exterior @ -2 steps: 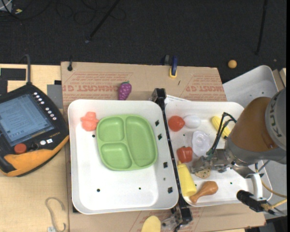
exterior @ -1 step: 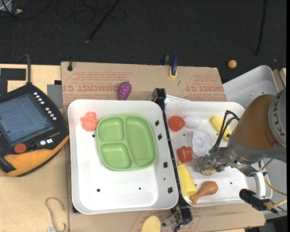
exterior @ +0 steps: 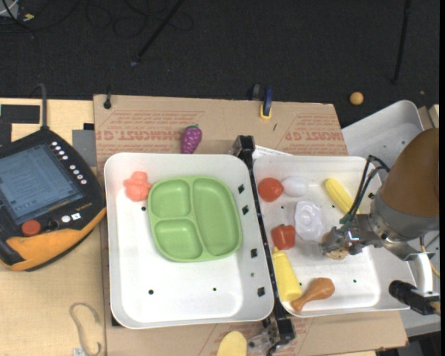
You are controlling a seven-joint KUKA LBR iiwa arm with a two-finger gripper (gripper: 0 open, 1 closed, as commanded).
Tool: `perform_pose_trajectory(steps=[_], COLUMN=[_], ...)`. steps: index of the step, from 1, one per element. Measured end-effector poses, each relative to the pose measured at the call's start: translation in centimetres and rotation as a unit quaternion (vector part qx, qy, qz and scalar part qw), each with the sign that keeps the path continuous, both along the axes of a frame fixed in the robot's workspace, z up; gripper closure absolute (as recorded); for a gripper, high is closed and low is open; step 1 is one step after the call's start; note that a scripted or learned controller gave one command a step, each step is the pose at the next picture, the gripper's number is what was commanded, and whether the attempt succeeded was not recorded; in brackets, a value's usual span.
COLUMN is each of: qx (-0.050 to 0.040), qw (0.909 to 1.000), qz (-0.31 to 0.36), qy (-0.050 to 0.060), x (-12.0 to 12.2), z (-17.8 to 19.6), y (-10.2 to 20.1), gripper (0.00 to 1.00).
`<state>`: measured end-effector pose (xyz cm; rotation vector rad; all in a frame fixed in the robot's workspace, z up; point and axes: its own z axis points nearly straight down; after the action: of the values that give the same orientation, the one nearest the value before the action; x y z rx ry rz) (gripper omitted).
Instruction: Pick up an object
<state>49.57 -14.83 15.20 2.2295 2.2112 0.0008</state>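
Left bin (exterior: 133,288): shallow, white, lower centre-left of the frame. Holds a green three-compartment tray (exterior: 194,219) and, just beside the tray's upper-left corner, a pink-orange toy (exterior: 136,186).

Right bin (exterior: 356,291): shallow, white, lower centre-right, its left wall against the left bin. Holds the candidates for picking.

Arm (exterior: 409,191): grey with an orange band, entering from the right edge, its wrist over the right part of the right bin.

Gripper (exterior: 338,245): low in the right bin, right of centre. A small brownish item appears to sit at its tip, but the view is too blurred here to tell whether that item is between the fingers, or how the gripper is set; state cannot be told.

Yellow cylinder (exterior: 285,274): lower left of the right bin, touching the brown drumstick-shaped toy (exterior: 314,291).

Clear plastic piece (exterior: 308,219): centre of the bin, just left of the gripper.

Yellow corn-like toy (exterior: 339,193): upper right of the bin. Red round toy (exterior: 271,190): upper left. Red block (exterior: 283,236): left of centre.

Handling note: judged as the grasp stage. Best done by closing squarely on one item only, keeping off the clear plastic piece nearby, then lifting straight up and confirming the item rises with the tip.
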Motion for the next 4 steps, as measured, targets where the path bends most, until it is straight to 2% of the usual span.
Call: perform_pose_trajectory(steps=[2, 4], qx=[0.0003, 0.0018], qw=[1.0, 1.0], qz=[0.004, 0.006], qy=[0.0, 0.002], x=[0.0, 1.3], z=[7.7, 6.8], y=[-0.4, 8.7], gripper=[1.0, 1.0])
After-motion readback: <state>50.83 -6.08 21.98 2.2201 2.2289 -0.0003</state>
